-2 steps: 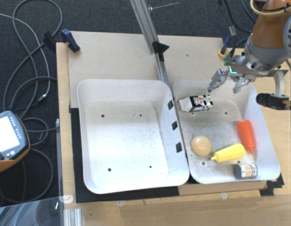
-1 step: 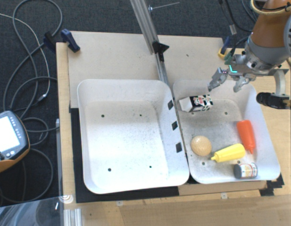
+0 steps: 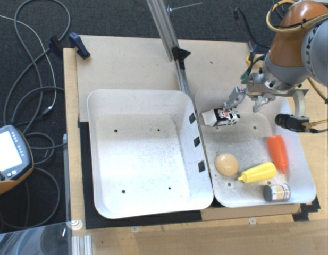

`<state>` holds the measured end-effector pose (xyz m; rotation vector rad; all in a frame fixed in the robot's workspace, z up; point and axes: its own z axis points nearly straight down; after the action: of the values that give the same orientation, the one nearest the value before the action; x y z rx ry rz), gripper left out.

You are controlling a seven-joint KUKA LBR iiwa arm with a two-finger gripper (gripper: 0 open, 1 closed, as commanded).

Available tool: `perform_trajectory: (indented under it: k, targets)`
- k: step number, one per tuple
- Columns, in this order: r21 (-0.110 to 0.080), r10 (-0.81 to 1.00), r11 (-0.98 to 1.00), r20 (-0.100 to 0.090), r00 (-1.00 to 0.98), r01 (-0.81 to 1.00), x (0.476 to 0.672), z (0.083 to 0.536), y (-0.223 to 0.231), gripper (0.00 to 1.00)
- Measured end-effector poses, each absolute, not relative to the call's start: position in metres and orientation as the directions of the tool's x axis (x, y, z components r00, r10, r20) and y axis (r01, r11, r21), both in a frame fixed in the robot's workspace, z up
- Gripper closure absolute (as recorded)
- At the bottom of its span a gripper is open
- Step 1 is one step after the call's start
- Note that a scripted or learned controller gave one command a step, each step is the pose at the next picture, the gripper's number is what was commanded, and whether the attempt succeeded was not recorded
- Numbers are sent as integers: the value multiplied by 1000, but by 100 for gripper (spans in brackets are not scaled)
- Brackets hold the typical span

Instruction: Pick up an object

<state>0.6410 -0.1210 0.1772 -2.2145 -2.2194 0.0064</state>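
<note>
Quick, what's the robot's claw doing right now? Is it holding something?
Tool: closed on a small white box with a black printed end, lifted over the right bin.

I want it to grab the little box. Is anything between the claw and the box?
No, nothing visible is in the way. The gripper hangs right beside the small box at the back of the right bin. The ball lies nearer the front.

The arm (image 3: 304,36) runs off the right edge; the pendant (image 3: 9,155) is cut off left.
</note>
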Motion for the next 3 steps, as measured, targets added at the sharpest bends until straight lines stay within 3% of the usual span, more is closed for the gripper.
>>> perform_trajectory:
  k: [1, 2, 3]
  targets:
    - [-7, 1000, 2, 1, -2, 1000, 644, 134, -117, 0]
    - [13, 1000, 2, -2, -2, 1000, 649, 113, -118, 0]
    - [18, 1000, 1, -3, 0, 1000, 650, 124, -119, 100]
